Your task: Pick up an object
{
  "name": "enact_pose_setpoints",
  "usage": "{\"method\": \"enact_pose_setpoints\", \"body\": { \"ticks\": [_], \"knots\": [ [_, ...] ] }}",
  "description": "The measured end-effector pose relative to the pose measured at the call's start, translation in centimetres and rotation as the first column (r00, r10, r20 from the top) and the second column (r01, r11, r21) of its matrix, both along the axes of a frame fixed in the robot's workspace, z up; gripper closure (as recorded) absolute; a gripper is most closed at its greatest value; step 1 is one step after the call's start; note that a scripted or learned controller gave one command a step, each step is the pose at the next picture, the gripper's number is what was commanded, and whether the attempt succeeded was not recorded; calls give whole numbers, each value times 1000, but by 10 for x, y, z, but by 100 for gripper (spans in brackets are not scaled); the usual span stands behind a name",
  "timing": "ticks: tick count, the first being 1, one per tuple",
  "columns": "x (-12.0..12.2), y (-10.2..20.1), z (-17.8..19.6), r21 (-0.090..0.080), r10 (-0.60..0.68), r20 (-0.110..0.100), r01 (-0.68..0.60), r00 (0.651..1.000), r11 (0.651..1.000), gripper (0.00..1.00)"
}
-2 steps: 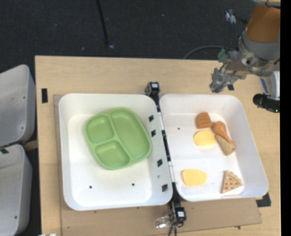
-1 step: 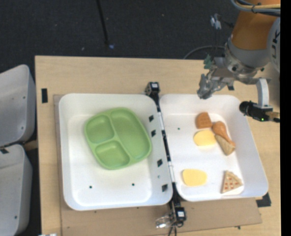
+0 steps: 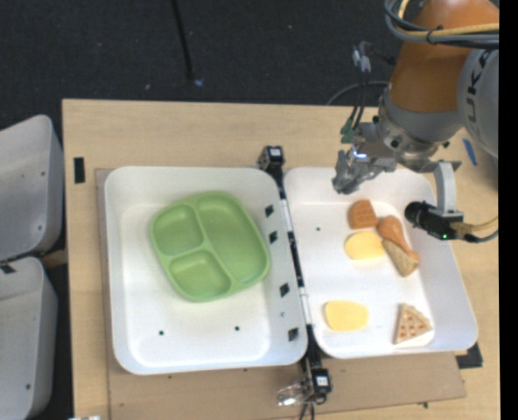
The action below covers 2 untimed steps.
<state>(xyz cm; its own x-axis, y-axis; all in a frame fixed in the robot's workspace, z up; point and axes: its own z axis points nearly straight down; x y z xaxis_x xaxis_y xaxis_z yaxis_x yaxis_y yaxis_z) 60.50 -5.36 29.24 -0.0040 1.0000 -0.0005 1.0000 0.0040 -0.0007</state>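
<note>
Gripper is recorded over the far part of the right shallow white plastic bin, close to its far wall. The tip is dark and blurred against the white, so it cannot be told whether it is set wide or narrow. The grey arm with the orange band is cut off by the top and right edges of the view.

Count, right bin: five toy food pieces.
- One brown round piece is logged just beside the gripper, on its near side; it lies uncovered from above.
- One orange-brown drumstick-shaped piece is noted beside it, tilted; its lower end is hard to make out.
- One pale yellow round piece is seen touching the drumstick-shaped piece.
- One deeper yellow oval piece is set well apart, toward the near wall.
- One triangular pizza-slice piece is placed near the near right corner.

Count, left shallow white plastic bin: one light green plastic plate with three compartments, laid flat mid-bin.

Both bins are borne by a pale wooden bench. Small black fittings are noted along the seam between the bins.
</note>
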Motion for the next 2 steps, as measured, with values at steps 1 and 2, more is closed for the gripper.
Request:
{"method": "enact_pose_setpoints", "body": {
  "ticks": [1,2],
  "knots": [
    [-11,47,-8,1,1,-1,-1,1000,1000,100],
    [-36,91,-29,1,1,-1,-1,1000,1000,100]
  ]
}}
